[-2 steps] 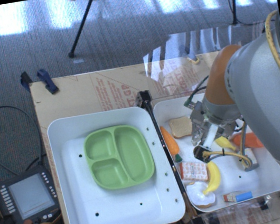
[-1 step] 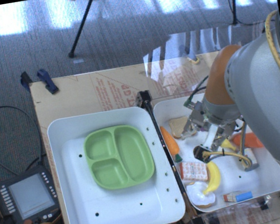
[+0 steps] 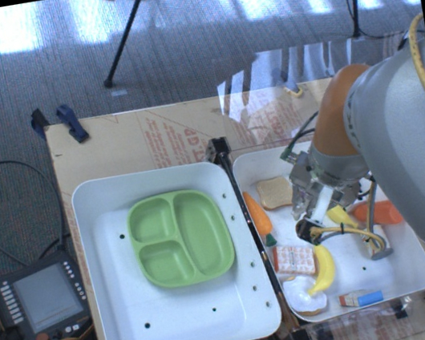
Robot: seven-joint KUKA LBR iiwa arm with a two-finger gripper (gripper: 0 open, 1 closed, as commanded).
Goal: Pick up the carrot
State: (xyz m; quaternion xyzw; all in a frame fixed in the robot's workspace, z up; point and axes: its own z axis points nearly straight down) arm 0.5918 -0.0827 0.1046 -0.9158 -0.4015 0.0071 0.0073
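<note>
The carrot [image 3: 258,215] is orange with a green top and lies along the left wall of the right bin [image 3: 415,277], pointing toward the bin's back. My gripper [image 3: 310,206] hangs over the middle of that bin, a short way right of the carrot and apart from it. Nothing shows between its fingers.
The left bin [image 3: 128,335] holds a green divided plate [image 3: 180,237]. In the right bin lie a toast slice [image 3: 274,192], a banana [image 3: 323,268], a red-and-white packet [image 3: 294,260], a white piece [image 3: 306,297], a small box [image 3: 361,298] and an orange piece [image 3: 382,213].
</note>
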